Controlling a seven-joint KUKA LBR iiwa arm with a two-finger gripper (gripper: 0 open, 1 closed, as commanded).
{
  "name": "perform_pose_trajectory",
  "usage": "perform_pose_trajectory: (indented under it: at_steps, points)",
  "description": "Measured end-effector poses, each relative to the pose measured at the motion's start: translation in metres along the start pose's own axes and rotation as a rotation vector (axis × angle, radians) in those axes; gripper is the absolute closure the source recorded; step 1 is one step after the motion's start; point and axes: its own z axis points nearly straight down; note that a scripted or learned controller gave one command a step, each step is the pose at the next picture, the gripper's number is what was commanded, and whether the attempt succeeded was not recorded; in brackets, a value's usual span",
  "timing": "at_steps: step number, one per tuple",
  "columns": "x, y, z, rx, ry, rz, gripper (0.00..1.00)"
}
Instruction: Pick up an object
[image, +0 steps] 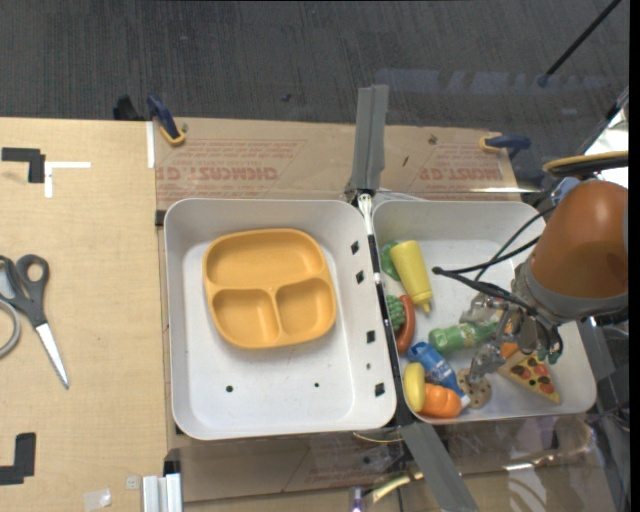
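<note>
The right bin (470, 235) holds several toys. A yellow bottle (412, 271) lies near its left wall, with a red and green piece (402, 320) below it. A green bottle (458, 334) lies mid-bin. A blue piece (432, 361) and an orange and yellow fruit (430, 396) sit at the front. A pizza slice (530, 375) lies at the front right. My gripper (490, 355) hangs low over the bin floor between the green bottle and the pizza slice, under the orange wrist band (588, 240). Nothing is visibly lifted.
The left bin (190, 330) bears an orange three-part plate (268, 286). Scissors (35, 305) lie on the cardboard bench at the far left. Black cables (490, 262) run from the wrist across the right bin. A grey divider (368, 140) stands behind the bins.
</note>
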Motion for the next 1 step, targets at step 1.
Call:
perform_pose_trajectory:
  at_steps: [1]
  points:
    - [-0.0586, -0.0602, -0.0136, 0.001, 0.000, 0.096, 0.00]
